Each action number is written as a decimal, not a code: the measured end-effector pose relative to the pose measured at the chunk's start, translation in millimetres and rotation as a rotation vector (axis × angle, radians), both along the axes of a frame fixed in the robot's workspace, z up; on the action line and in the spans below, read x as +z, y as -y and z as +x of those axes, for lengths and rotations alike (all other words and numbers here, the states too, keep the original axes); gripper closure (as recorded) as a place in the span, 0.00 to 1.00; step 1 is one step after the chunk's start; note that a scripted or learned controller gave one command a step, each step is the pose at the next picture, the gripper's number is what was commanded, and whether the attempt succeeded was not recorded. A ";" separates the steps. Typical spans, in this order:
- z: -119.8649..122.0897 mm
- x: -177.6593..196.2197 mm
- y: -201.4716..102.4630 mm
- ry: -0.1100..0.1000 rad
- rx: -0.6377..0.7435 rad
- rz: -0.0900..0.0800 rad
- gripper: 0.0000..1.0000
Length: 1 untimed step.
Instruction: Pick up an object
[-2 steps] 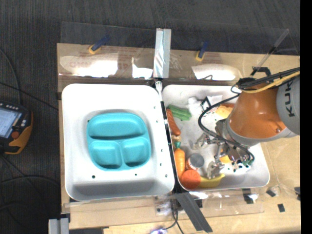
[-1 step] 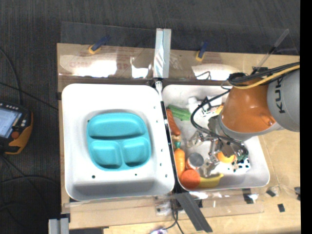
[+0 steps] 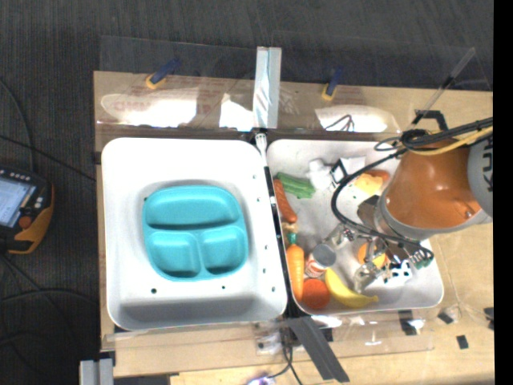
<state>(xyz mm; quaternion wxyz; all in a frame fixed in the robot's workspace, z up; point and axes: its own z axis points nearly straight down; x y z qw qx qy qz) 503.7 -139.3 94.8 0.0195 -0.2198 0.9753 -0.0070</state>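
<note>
The right bin holds several toy foods. A yellow banana lies at its front, with a carrot and a round orange-red fruit to its left. A green piece and a reddish-brown piece lie along the left wall. A small grey disc sits mid-bin. My gripper is low in the bin's front right, just above the banana and beside a black-and-white spotted piece. An orange item shows right by it. The orange wrist band hides what lies beneath.
The left bin holds a teal divided tray. A metal divider stands at the back between the bins. Black cables loop over the right bin's back. A handheld pendant lies on the floor, far left.
</note>
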 end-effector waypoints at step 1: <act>2.0 -0.5 -13.4 -0.006 0.059 -0.006 0.00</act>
